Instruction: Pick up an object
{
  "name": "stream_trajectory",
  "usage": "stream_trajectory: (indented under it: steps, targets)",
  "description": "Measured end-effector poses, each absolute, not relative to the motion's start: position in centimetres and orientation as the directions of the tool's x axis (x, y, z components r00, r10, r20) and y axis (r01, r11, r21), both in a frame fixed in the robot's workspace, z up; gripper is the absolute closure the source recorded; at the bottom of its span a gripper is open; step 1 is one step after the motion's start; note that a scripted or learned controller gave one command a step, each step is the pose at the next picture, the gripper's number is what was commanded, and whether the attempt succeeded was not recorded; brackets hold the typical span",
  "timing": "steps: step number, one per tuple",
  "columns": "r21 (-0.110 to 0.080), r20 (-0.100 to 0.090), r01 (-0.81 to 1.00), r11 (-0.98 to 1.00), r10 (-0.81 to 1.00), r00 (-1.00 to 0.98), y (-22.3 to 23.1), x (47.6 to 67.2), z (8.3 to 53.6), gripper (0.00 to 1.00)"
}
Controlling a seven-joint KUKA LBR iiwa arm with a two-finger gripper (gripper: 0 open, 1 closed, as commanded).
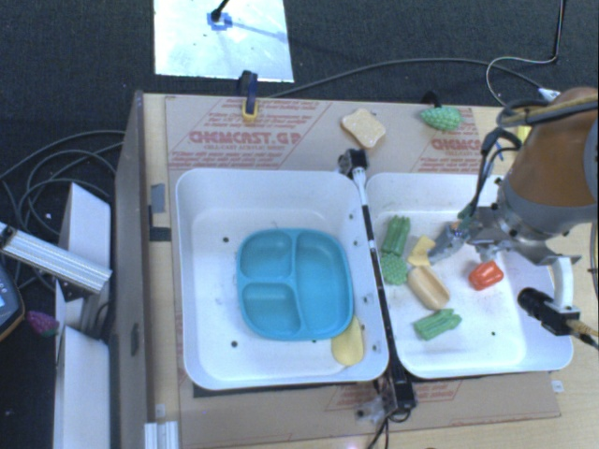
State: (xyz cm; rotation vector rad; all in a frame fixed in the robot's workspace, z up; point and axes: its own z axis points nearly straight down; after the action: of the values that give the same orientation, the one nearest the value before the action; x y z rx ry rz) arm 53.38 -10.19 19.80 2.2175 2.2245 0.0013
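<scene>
The right bin (487, 358) holds several toy foods: a green ridged piece (396, 236), a round green piece (394, 269), a small yellow piece (422, 250), a tan oblong piece (430, 289), a red piece (486, 275) and a green piece (436, 324). My gripper (450, 243) hangs low over this bin, just right of the yellow piece and left of the red one. The grey arm (552, 171) comes in from the right above it. I see nothing lifted off the bin floor.
The left bin (211, 251) holds a blue divided plate (294, 283) and a yellow piece (348, 346) by its lower right corner. On the cardboard behind the bins lie a tan bread slice (363, 127) and a green piece (442, 117). A divider rail (370, 241) separates the bins.
</scene>
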Motion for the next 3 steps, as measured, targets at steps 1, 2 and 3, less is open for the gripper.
stream_trajectory:
  steps: [1,2,3]
  targets:
    - [0.0,0.0,1.0,0.0,1.0,0.0,-12.1,50.8,13.3,0.0]
    - [0.001,0.0,1.0,0.0,1.0,0.0,-9.9,49.7,8.4,0.0]
    - [0.002,0.0,1.0,0.002,1.0,-0.002,-11.0,52.2,8.5,0.0]
